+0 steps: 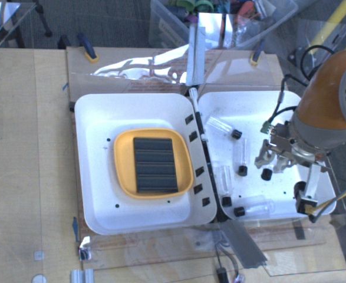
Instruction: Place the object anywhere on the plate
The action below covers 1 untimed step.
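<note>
Nearest the camera, bare wooden bench (19, 175) runs along the left and front; a grey flat piece (243, 246) lies at the front edge below the join of the two bins. In the right bin (252, 108), near wall: one clear vial with a black cap (254, 207) lies on its side, cap pointing left, close to the front rim. Just left of it, against the divider, a second clear vial (224, 184) lies lengthwise, cap toward the near side. Mid-bin, a third vial (241, 158) lies lengthwise, black cap at its near end. Farther back, a fourth vial (224, 127) lies at a slant, cap to the right. The gripper (268, 165) hangs over the right half of this bin, beside the third vial; a small black cap-like piece sits at its tip, but whether the fingers are apart or together on anything cannot be told from this angle. Grey wrist and orange band (332, 93) come in from the right. Left bin (96, 117): yellow plate (123, 158) sits centred, with a dark ribbed rectangular block (155, 164) lying on it. Far side: crinkled clear plastic sheeting (137, 69), then a clear tub of mixed coloured items (220, 2).
</note>
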{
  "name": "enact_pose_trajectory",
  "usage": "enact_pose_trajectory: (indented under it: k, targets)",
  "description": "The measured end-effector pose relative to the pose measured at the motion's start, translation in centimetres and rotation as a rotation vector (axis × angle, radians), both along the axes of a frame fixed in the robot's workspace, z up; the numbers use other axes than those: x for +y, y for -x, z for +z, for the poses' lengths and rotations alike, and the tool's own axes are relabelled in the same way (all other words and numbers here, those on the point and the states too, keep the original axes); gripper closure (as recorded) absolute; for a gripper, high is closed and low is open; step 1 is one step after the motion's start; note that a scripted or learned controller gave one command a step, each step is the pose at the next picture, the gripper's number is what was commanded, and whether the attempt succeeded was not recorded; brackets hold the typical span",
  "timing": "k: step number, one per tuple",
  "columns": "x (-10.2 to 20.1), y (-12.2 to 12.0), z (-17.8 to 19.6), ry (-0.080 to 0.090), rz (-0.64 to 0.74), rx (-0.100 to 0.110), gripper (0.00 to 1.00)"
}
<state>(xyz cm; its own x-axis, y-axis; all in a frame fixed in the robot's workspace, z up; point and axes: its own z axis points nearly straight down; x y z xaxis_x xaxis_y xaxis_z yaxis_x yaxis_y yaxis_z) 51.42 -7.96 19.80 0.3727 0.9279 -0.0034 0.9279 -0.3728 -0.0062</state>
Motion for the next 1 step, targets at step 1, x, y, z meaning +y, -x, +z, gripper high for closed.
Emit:
enact_pose_trajectory:
  k: [1]
  targets:
    - [0.0,-0.01,0.01,0.0,0.0,0.0,0.0]
